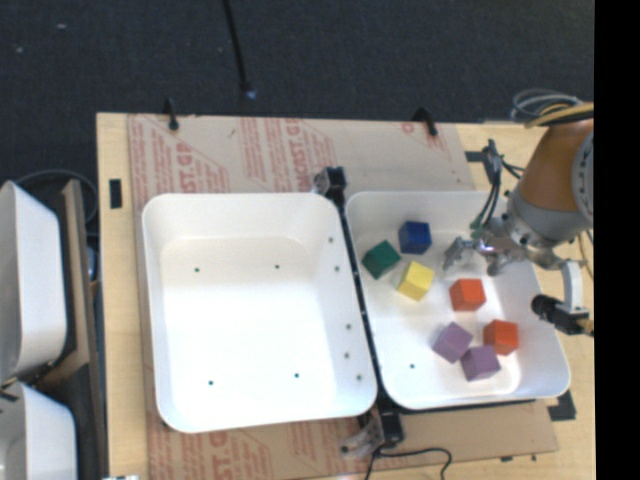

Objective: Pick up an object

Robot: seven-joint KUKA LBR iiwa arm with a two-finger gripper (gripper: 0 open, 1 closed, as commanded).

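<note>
Inside the right bin lie seven colored blocks, the gripper seemingly open, holding nothing.

A pale wooden desk with red printed lettering stands on dark speckled carpet, where a thin black cable trails, and white containers sit just beside the desk's left edge.

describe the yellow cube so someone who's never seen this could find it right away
Look in the right bin, the one holding the cubes. The yellow cube sits in its upper left part, just below the blue cube and right of the green cube. It is the only yellow thing there.
</note>
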